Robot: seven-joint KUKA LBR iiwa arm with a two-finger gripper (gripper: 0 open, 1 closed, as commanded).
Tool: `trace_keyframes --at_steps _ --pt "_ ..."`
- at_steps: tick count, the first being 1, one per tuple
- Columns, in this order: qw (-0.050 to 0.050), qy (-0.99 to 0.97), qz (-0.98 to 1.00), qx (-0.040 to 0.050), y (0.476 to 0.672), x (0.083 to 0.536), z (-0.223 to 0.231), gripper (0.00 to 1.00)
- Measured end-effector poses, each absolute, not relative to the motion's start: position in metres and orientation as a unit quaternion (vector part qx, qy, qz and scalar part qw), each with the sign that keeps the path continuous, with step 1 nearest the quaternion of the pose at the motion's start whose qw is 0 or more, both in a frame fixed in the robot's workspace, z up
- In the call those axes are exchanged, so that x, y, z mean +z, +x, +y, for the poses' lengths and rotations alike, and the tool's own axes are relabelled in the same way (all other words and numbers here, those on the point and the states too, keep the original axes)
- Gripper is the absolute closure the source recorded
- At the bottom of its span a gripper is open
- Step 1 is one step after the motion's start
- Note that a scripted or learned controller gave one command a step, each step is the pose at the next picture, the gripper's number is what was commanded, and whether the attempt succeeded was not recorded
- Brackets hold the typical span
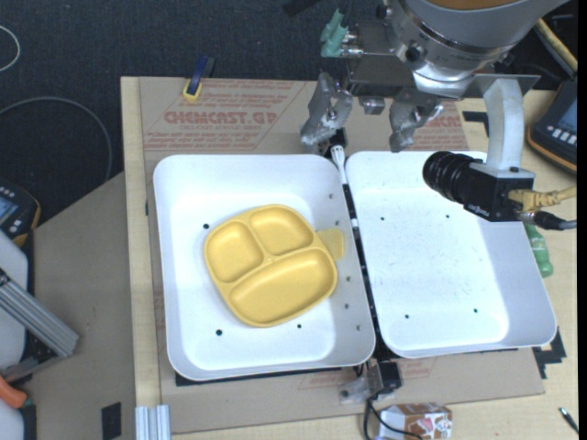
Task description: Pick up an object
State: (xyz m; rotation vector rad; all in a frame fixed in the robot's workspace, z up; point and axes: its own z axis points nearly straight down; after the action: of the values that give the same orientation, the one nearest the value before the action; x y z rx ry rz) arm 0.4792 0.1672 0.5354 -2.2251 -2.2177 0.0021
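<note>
Hovering claw (365, 125): twelve o'clock, fingers spread wide, holding nothing.
Yellow tray (270, 264): centre of left bin (179, 246), lying flat.

Grey arm (477, 26), orange band, metallic two-finger hand (365, 131)

Two bins sit side by side on the bench (147, 117). A tray (269, 264) lies in the left bin (174, 191), near its middle. The right bin (514, 310) touches the left one along their shared edge. My end effector (365, 125) hangs behind both bins, above where they meet.
</note>
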Motion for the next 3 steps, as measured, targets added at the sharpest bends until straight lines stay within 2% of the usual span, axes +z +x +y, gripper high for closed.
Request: trace_keyframes --at_steps 1,2,3 --pt "-0.001 -0.707 -0.708 -0.0012 0.479 0.546 0.17 1.0" --pt "0.002 -0.705 -0.709 0.0034 0.478 0.499 0.228 1.0" --pt "0.001 -0.71 -0.705 0.0018 0.479 0.493 0.159 1.0"
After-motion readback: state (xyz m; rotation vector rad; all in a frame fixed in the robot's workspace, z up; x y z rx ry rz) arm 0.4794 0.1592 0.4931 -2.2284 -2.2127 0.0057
